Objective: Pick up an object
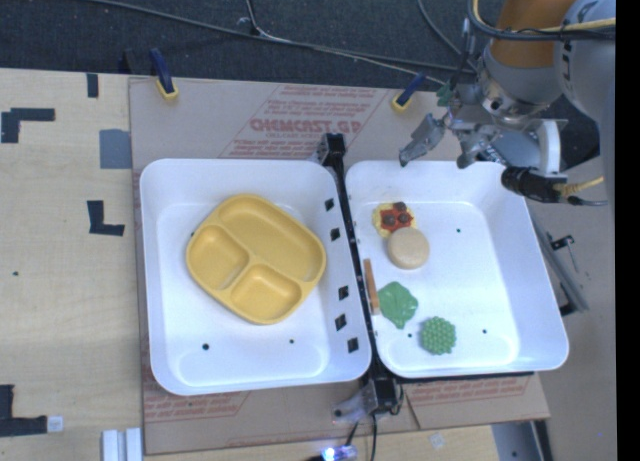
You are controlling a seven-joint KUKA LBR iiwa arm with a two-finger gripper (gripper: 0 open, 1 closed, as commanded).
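Objects lie in the right bin (500, 249), all toward its left side: a yellow piece with red bits (394, 218) near the far-left corner, a round beige piece (408, 248) touching it, a thin orange stick (370, 285) along the left wall, a green leafy piece (397, 303) beside it, and a green bumpy ball (437, 335) near the front edge. The gripper (445, 149) hovers over the far rim, fingers spread and empty. A yellow divided tray (256, 258) sits in the left bin (170, 349). Red print on the cardboard (300, 114) is unreadable.
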